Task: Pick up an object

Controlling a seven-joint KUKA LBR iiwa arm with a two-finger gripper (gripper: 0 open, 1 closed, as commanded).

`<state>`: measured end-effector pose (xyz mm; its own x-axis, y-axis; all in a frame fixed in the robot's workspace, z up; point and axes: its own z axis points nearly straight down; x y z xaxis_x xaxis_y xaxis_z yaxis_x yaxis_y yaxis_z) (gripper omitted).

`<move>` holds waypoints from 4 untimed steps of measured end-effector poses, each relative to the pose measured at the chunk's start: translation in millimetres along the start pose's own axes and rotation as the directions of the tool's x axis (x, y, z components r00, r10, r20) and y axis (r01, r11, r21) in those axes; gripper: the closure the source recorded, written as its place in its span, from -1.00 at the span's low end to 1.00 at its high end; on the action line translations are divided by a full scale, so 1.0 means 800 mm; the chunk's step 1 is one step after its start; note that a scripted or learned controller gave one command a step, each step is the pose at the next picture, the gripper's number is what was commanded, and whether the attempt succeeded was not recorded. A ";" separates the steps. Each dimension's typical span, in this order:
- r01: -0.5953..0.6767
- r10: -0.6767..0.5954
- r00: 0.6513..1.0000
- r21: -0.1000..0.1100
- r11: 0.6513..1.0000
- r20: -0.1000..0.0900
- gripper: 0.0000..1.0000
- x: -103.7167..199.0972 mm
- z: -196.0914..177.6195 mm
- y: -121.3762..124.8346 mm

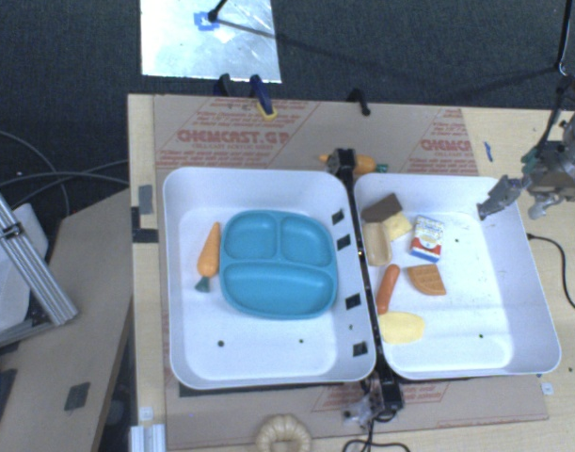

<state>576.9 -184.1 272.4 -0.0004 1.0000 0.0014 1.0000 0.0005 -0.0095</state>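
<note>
A table (428,130) covered with brown printed board carries two shallow white bins side by side, seen from above at a slant. The left bin (188,252), in the middle of the frame, holds a blue divided plate (278,264) and, just to its left, a small toy carrot (208,253) lying lengthwise.

The right bin (513,299) holds a loose cluster of toy foods toward its left side: a brown block (381,207) at the top, a pale yellow cheese wedge (397,226) touching it below, a beige piece (376,246) beside the dividing wall, a small red, white and blue carton (426,237), an orange-brown wedge like a slice of toast (425,280), an orange sausage-shaped piece (388,288) and a flat yellow oval like a potato chip (401,328) at the bottom.

The pincer (502,199) enters from the right edge of the frame and hangs over the upper right corner of the right bin, well apart from the cluster. Nothing lies between its fingers; whether they stand wide or narrow cannot be told at this angle.

The task seems to be at the approach step, with no object yet chosen by contact. The next move would likely call for travelling leftward over the bin, settling above one piece that stands apart from its neighbours, such as the carton or the toast wedge, then descending around it.
</note>
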 end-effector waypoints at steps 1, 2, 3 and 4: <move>0.003 -0.003 1.000 -0.012 1.000 0.002 -1.00 0.001 -0.009 0.002; 0.002 -0.002 1.000 -0.008 1.000 0.001 -1.00 0.013 0.052 0.000; 0.001 -0.001 1.000 -0.007 1.000 0.001 -1.00 0.011 0.119 -0.012; 0.001 -0.001 1.000 -0.006 1.000 0.000 -1.00 0.010 0.192 -0.023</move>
<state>557.1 -175.5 119.4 -0.0010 1.0000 0.0010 1.0000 0.0010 -0.0037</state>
